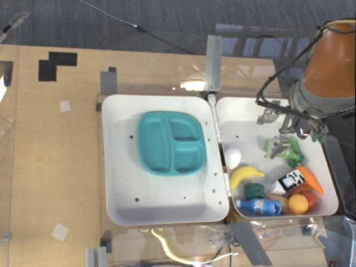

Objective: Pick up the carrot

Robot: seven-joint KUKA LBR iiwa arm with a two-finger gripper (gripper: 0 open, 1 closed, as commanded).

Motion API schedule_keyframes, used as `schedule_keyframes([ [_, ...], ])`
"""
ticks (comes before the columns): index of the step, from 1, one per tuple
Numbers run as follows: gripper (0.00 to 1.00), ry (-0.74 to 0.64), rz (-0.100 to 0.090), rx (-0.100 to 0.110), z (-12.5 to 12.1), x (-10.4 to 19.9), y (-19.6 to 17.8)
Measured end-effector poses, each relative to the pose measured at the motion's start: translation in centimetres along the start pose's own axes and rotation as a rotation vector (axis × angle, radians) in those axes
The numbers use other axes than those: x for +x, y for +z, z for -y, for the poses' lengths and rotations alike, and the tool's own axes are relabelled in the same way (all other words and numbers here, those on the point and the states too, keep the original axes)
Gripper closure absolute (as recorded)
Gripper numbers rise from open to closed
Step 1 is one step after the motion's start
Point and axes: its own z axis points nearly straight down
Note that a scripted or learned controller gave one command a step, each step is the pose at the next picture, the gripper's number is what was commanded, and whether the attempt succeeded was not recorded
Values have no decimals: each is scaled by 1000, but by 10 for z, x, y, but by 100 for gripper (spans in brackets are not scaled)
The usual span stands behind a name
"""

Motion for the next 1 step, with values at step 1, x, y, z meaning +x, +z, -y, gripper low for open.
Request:
schedule_keyframes([
  [1, 0, 97, 2, -1, -41, 32, -19],
])
